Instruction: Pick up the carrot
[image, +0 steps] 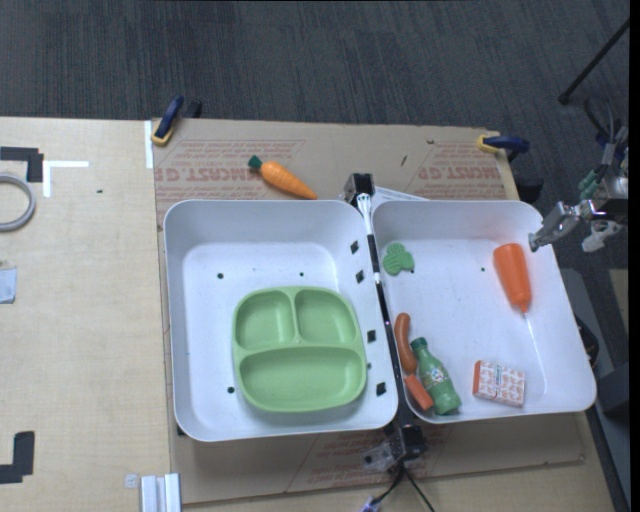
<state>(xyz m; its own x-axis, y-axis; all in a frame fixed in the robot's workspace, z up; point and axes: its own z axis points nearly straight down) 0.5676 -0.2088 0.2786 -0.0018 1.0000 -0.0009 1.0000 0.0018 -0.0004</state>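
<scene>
Two carrots (282, 177) (513, 275) lay there; you did best aiming at the right bin's. Whether your gripper (560, 222) stood spread or pressed, I couldn't tell.

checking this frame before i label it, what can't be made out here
- Gripper, camera view: small and blurred at the right edge; the arm behind it is cut off, so the state of the jaws can't be read.
- Small box, right bin: print too small to read.
- Sausage: lower end hidden behind the green bottle.
- Orange piece beside the bottle: partly covered, identity unclear.
</scene>
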